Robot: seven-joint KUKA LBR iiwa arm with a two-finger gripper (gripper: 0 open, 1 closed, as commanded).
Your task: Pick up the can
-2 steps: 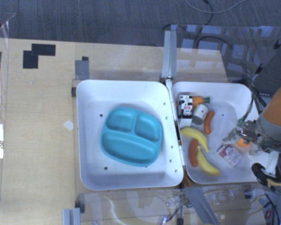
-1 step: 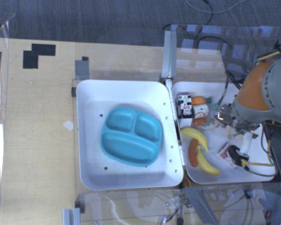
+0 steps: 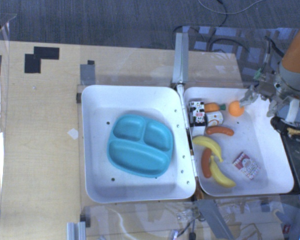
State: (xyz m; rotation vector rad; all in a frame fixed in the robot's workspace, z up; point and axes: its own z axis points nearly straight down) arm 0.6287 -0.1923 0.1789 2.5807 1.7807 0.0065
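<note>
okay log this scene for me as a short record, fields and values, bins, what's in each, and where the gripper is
left bin: blue divided plate
right bin: can lying on its side, two bananas, two sausages, orange, carrot, small boxes
gripper: over the right bin's far edge, beside the orange, apart from the can
can status: not picked up

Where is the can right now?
The can lies on its side in the right-hand bin, near its front right part, just right of the bananas.
</note>
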